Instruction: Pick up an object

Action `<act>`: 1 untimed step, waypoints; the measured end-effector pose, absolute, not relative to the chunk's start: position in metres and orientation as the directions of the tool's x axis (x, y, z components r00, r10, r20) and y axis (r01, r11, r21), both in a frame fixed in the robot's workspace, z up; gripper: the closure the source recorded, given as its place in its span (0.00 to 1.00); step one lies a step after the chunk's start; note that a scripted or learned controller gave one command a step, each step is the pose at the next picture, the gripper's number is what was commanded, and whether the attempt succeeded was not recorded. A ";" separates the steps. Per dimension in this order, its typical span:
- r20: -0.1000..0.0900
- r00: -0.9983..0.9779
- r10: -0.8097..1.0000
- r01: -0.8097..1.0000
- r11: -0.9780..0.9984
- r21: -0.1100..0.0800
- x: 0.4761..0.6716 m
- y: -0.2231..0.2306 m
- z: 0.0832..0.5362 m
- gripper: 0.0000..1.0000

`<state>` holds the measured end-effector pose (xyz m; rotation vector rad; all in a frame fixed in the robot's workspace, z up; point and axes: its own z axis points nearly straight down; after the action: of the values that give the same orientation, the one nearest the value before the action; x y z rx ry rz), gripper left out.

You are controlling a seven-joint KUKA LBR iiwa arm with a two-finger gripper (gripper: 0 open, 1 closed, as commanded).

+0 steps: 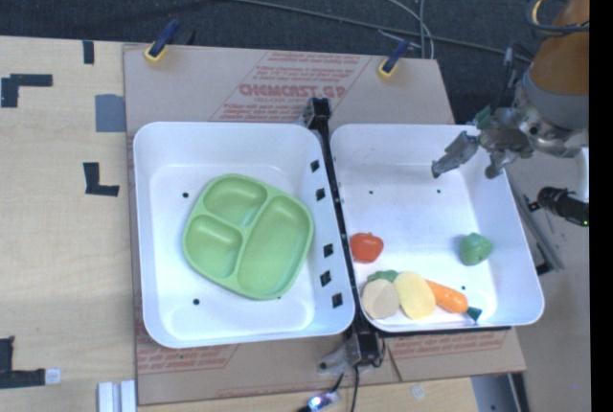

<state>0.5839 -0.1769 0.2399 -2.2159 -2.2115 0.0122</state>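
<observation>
Resting on a cardboard sheet [287,84] clamped to the bench: two shallow white bins side by side, the left bin [153,209] holding a green divided tray [249,236] turned at a slant, the right bin [402,151] holding the small toy foods.

Reaching in from the right: the grey arm [560,103], orange band showing above the wrist, hovering over the right bin's far right corner. Hanging there with the gripper [474,156] spread apart, two dark fingers splayed with a clear gap between, pinching nothing.

Lying along the near wall of the right bin, in a touching cluster: a beige potato-like piece [379,299], a pale yellow piece [415,294], then an orange carrot [446,296] with its long axis running left-right, slightly tilted toward the near right corner. Sitting apart from these: a red tomato [365,247] close against the bin's left wall, and a small green vegetable piece [474,249] near the right wall.

Judging the closest target: the green vegetable piece, lying almost straight toward the near side from the gripper, standing alone with free space around it. Probably calling for a short move toward the near edge and then a descent; the clustered pieces likely being harder to pinch singly.
</observation>
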 end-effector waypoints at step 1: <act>0.000 -0.001 1.000 1.000 0.001 -0.001 0.586 -0.177 0.247 0.00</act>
<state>0.5864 -0.1765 0.2466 -2.2192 -2.2222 0.0018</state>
